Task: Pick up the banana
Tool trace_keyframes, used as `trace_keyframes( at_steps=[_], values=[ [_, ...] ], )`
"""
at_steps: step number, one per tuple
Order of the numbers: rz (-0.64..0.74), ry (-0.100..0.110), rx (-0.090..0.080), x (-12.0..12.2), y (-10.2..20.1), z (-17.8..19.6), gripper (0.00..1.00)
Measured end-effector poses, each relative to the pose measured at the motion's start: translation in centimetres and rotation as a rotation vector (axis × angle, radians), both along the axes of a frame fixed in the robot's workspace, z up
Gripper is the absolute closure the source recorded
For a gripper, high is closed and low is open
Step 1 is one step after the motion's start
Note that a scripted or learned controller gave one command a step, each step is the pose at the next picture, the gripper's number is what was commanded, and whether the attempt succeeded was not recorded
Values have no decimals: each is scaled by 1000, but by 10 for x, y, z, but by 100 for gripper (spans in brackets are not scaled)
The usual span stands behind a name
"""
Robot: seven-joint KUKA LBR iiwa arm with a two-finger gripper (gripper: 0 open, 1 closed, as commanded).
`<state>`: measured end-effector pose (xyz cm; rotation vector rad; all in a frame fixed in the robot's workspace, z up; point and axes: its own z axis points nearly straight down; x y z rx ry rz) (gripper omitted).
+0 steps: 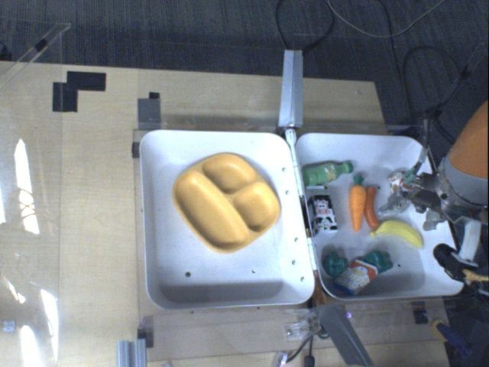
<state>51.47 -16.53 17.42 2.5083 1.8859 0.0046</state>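
Presently my arm enters from three o'clock and carries my gripper over the right bin, near its three o'clock wall. Whether it is spread or closed I cannot tell at this angle, and nothing is visibly held by it. The banana lies on the bin floor just toward six o'clock of the gripper, apart from it, its curve running from nine o'clock to about four o'clock. Two carrots lie side by side at the banana's ten o'clock, a green bottle at the bin's eleven o'clock, a small printed box along the nine o'clock wall, and a crumpled green packet at six o'clock. The left bin holds a yellow divided dish. By my judgement, the step in hand is the approach. The next move calls for a short shift toward six o'clock, then a descent astride the banana's middle, clear of the carrots.
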Motion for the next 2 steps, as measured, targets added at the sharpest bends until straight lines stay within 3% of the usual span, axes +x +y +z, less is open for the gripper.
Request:
trace_keyframes(
  at_steps=[1,2],
  values=[
    [-126,2,2,0,-5,-30,0],
    [-82,-7,3,-16,-29,-85,0]
  ],
)
